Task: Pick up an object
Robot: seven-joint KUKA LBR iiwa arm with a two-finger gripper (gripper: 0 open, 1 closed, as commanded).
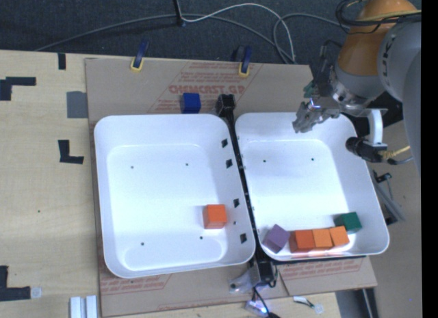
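The orange block lies at lower centre, alone in the left bin. It appears light, rigid and flat-sided; opposite faces should suit a grasp. The claw hovers upper right above the right bin; its opening cannot be determined.

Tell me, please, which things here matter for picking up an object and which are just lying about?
For the job: gripper; orange block; purple block; row of orange blocks; green block.

Lying about: blue block on the cardboard; blue-and-yellow clamps; cables.
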